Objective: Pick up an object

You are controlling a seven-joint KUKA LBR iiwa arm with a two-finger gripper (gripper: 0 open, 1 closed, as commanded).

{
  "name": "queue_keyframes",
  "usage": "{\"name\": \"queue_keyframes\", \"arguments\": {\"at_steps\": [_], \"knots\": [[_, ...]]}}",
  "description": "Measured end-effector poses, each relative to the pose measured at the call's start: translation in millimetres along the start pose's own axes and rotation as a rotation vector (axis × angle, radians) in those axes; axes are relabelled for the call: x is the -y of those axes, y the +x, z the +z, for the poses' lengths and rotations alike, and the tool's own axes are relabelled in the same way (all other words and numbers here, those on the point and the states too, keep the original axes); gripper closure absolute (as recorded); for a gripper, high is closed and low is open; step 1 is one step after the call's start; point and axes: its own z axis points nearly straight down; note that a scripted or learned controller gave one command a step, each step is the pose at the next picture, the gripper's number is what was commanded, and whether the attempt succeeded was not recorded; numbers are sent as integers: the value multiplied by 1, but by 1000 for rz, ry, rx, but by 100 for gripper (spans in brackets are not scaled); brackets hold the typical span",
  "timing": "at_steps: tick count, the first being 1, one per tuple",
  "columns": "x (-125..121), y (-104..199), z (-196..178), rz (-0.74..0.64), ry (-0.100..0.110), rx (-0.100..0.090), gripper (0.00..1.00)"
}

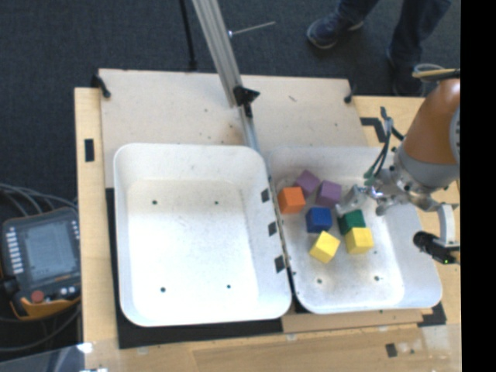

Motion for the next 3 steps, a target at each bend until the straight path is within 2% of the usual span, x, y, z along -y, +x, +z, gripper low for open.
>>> {"name": "queue_keyframes", "arguments": {"at_steps": [1, 2, 3], "knots": [[-1, -1, 32, -1, -7, 0, 0], [-1, -2, 23, 4, -9, 0, 100], [-1, -11, -40, 4, -12, 2, 100]]}}
